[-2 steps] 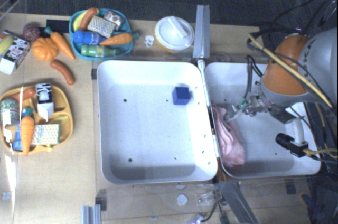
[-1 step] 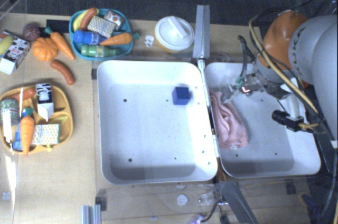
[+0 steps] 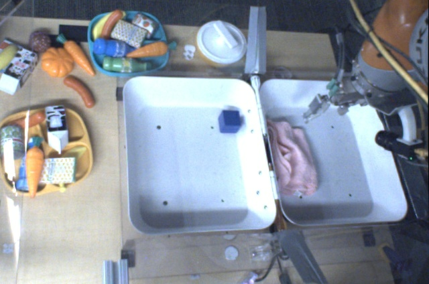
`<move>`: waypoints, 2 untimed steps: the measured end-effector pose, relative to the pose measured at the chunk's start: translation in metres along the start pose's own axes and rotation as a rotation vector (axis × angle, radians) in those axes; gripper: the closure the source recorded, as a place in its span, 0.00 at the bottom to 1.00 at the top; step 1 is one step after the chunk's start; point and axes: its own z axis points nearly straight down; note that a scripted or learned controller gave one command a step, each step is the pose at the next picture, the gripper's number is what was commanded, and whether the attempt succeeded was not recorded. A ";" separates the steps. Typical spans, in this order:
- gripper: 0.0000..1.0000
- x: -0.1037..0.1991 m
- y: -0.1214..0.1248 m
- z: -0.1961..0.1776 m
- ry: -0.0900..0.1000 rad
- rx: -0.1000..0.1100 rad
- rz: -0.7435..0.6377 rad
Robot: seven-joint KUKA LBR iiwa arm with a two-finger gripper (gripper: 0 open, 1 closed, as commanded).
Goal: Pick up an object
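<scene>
The work stands at the approach: nothing is held yet, and the gripper hangs over the upper part of the right bin, its tip pointing left and down toward the bin floor. Two things are on offer. A pink cloth lies crumpled along the left wall of the right bin, just below and to the left of the gripper, close but apart from it. A small blue block sits in the left bin, toward its upper right, near the divide between the bins and well apart from the gripper. Judging by how things lie, the cloth is the nearer target; the next move would call for shifting the tip a little left and toward the lower edge of the view, then coming down onto the thickest fold so that the fingers take in cloth and not just the bin floor. The block would need a longer reach across the divide and a squarer line-up on its sides. The arm comes in from the right, its orange band high at the upper right corner and the grey wrist bent downward and leftward, so the tool leans at a slant, not plumb. The fingers look thin and slightly spread at the tip, with nothing between them, though the view is too small there to be sure of the gap.
</scene>
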 end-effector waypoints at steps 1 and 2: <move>0.00 -0.015 0.053 0.001 0.000 0.002 0.078; 0.00 0.001 0.022 0.116 0.000 0.000 0.024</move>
